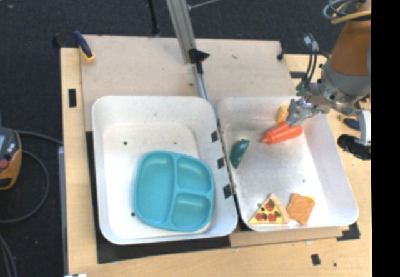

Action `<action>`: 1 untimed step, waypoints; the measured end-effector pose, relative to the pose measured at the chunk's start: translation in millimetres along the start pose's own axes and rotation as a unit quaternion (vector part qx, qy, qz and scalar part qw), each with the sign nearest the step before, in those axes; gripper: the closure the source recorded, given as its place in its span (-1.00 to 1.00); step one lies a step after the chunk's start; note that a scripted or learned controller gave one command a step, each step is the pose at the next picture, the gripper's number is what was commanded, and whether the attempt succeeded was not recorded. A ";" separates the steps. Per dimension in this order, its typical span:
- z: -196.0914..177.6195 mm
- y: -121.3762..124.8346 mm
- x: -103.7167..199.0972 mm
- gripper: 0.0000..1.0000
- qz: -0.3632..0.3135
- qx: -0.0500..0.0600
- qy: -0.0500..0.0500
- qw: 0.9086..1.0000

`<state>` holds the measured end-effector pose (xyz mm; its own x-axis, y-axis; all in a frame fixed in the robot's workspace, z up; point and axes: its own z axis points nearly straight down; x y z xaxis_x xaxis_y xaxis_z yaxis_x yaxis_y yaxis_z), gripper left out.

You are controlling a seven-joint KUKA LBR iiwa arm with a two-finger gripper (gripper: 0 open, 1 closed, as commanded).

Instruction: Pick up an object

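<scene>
Camera view. The bench (144, 69) carries two white bins side by side. The left bin (115, 116) holds a teal divided plate (174, 191) near its front right corner; the back and left parts of this bin's floor are bare. The right bin (325, 169) has an open floor across its centre. A dark green object (239, 152) lies against its left wall, a pizza slice (270, 212) lies at its front edge, and an orange cracker (300, 208) lies just beside the slice on the right. A small yellow object (283, 112) lies near the back edge, partly hidden behind the gripper.

A grey metal post (178, 13) rises from the back of the bench, between the bins. No readable writing or brand marks are visible.

The arm (350, 50) enters from the right and bends down over the back right corner of the right bin. The gripper (296, 117) is at the carrot's right end. The carrot (282, 134) lies tilted in the back half of the right bin, its right end touching the gripper. Whether the jaws are clenched or released cannot be told, nor whether the carrot is grasped.
</scene>
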<state>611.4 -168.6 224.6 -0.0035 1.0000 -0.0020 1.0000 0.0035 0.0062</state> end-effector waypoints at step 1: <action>0.6 0.6 -1.0 1.00 -0.001 0.002 0.000 1.000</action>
<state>612.1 -169.6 224.0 -0.0045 1.0000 -0.0016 1.0000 0.0045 0.0023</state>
